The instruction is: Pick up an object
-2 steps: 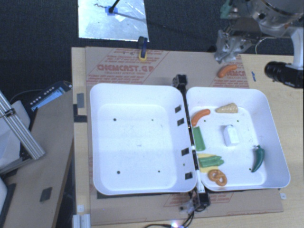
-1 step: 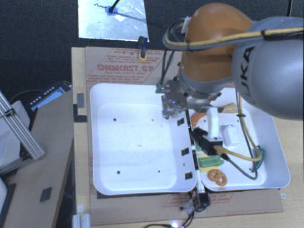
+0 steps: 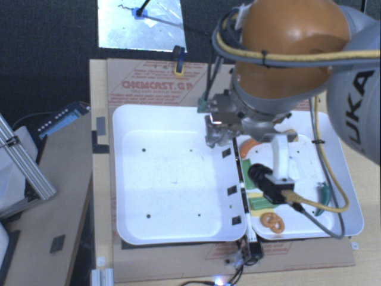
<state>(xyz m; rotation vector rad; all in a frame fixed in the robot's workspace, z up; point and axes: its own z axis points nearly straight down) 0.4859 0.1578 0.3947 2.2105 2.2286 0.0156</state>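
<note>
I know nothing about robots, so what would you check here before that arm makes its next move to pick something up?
1. Things to pick lie in the right bin: ok; a pretzel-shaped piece, a green piece and an orange piece show.
2. Arm over the right bin: ok; the wrist hangs above it.
3. Tool open and ready: cannot tell; the arm's body hides it.
4. Anything held already: cannot tell.
5. Yellow cable clear of the pieces: not ok; it loops low across the bin near the pretzel-shaped piece.

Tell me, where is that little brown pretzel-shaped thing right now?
The small brown pretzel-shaped object lies in the right white bin, near its front edge, just below the green flat piece.
</note>
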